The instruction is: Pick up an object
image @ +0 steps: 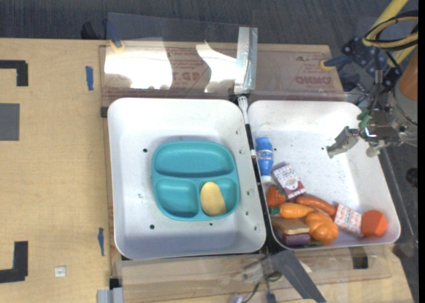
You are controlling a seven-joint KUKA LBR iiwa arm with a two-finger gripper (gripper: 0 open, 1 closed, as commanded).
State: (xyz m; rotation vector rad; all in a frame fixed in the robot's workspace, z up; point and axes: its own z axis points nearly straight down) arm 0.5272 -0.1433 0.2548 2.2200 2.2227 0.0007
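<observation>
A: Camera view from above the bench (pixel 53 162): two white bins side by side. What sits in the left bin (pixel 126 162)?

B: A teal divided tray (pixel 189 162) lies near its middle, and a yellow potato-shaped piece (pixel 212 199) rests in the tray's small front-right compartment.

A: And the right bin (pixel 299 122)?

B: All its things crowd along the front edge and the front-left corner. A blue-capped bottle (pixel 264 154) lies against the left wall. Just in front of it is a small pink-and-white carton (pixel 287 177), touching a red piece (pixel 274 197). An orange carrot (pixel 297 211) and a red sausage-like piece (pixel 317 203) lie near the front edge, with a rounder orange piece (pixel 323 230) and a brown block (pixel 292 227) packed against them. Toward the front-right corner are another small carton (pixel 347 217) and an orange-red piece (pixel 374 222).

A: Where is the gripper (pixel 352 141)?

B: Above the right bin's back-right part, near its right edge, well apart from the pile. The arm (pixel 406 86) enters over the right edge.

A: Its state?

B: The fingers (pixel 339 143) are spread apart, with nothing between them; the bin floor beneath is bare.

A: Behind the bins?

B: A clear panel (pixel 172 62) stands along the back edge.
</observation>
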